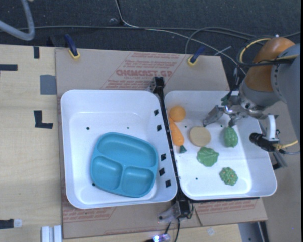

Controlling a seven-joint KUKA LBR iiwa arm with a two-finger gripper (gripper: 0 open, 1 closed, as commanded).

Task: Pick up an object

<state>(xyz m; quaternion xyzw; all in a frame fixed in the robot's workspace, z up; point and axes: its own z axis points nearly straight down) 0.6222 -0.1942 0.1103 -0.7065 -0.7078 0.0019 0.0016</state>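
— Lowest in the frame, what sits in the right bin [262,188]?

— Broccoli [229,176], a knobbly green floret near the bin's lower right corner, apart from everything else.

— And above it?

— Toward the middle lies a flat green leaf [207,156]. Just up and left of that is a round tan disc [200,135], close to the leaf but whether they touch I cannot tell. To the disc's right a second green piece [230,137] stands under the arm's tip.

— Anything orange?

— Two things along the bin's left wall: a round orange ball [177,113] at the upper left, and a carrot [176,133] slanting down below it, near the disc's left edge.

— Where is the gripper [225,114]?

— Upper right of the right bin, just above the second green piece. Its fingers spread wide; one dark finger reaches left toward the disc. Nothing lies between them.

— So nothing is picked up?

— Every item rests on the bin floor.

— The left bin [70,105]?

— It holds a blue tray [124,164] with three compartments, lying lower centre, tilted a little against the frame's edges.
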